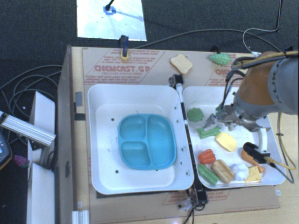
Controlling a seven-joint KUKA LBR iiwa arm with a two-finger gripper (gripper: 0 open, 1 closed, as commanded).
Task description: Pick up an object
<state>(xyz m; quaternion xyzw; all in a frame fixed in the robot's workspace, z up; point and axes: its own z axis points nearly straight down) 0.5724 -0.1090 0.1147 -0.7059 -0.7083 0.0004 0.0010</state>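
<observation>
The right white bin holds several toy foods. A green bumpy ball lies at its left side, with a green stick just below it. A yellow wedge, a red pepper, a green pod, a brown bun and an orange piece lie nearer the front. My gripper hangs low over the bin, just above and right of the green stick, right of the green ball. No object shows clearly in its grasp.
The left white bin holds a blue divided plate. On the cardboard behind the bins lie a toy bread slice and a green toy. A white lump and a yellow slice sit at the right bin's front.
</observation>
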